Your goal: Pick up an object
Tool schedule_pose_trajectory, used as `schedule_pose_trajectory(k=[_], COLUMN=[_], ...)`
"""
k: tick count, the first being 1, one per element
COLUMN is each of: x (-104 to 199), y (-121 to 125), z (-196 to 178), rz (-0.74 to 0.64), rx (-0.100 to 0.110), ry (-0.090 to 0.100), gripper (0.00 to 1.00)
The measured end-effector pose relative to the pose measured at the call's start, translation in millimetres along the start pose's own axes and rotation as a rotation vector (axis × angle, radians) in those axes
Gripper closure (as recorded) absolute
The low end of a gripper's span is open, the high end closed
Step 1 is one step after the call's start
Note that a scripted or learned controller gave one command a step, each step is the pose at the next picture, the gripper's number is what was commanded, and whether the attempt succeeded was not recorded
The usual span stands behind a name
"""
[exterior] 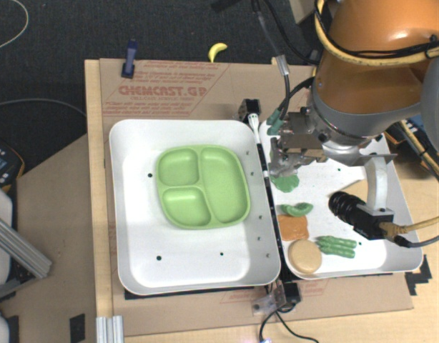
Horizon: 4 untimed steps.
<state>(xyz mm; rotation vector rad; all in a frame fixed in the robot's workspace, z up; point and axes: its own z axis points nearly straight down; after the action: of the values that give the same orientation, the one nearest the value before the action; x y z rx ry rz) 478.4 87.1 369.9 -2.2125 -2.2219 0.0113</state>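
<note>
Green food piece in the right bin sits just beneath the hand, whose grip cannot be told; pick-up unconfirmed.

The plate is pale green; the left bin and right bin are white. A tan disc has an orange block at its 12 o'clock and dark green pods at 2 o'clock.
</note>
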Motion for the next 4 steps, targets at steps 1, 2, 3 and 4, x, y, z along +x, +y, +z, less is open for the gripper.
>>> schedule_pose_trajectory(k=[1, 2, 3, 4], x=[104, 129, 44, 3], y=[0, 1, 1, 0], z=[-32, -41, -8, -176], rz=[-0.008, 0.000, 0.014, 0.009], rx=[-0.014, -0.013, -0.004, -0.032], ry=[0.005, 0.003, -0.002, 0.006], gripper=[1.00, 1.00, 1.00, 1.00])
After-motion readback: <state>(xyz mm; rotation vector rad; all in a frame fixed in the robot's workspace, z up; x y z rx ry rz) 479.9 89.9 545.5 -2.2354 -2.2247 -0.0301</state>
